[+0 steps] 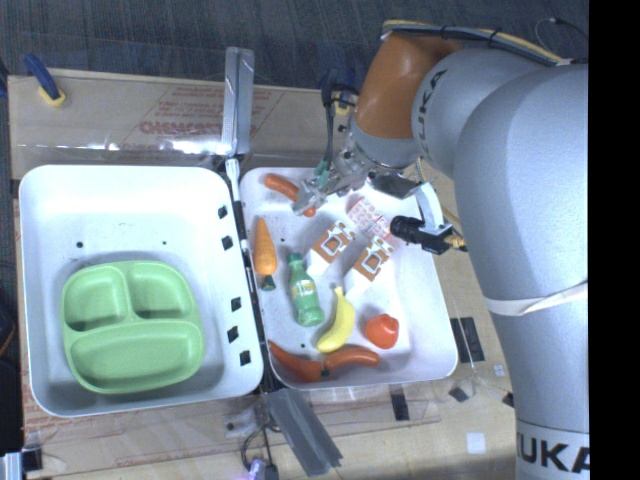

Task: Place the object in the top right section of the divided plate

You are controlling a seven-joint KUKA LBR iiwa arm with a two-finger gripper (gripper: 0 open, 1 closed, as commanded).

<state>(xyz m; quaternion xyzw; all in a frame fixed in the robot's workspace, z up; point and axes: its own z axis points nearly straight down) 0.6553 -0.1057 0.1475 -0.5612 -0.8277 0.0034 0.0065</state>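
Observation:
A green divided plate [130, 323] lies in the left bin [120, 198], toward its front; the plate's top right section [160, 288] holds nothing. My gripper [312, 193] hangs low over the back left of the right bin [425, 298]. It is right beside an orange-red sausage [281, 184] that lies on the bin floor. A small orange bit shows just under the gripper's tip. I cannot make out whether anything is held.
The right bin also holds a carrot [264, 248], a green bottle [304, 290], a banana [338, 323], a red tomato [381, 330], a long red chili [320, 361] and several small cartons [366, 218]. The arm covers the bin's back right corner.

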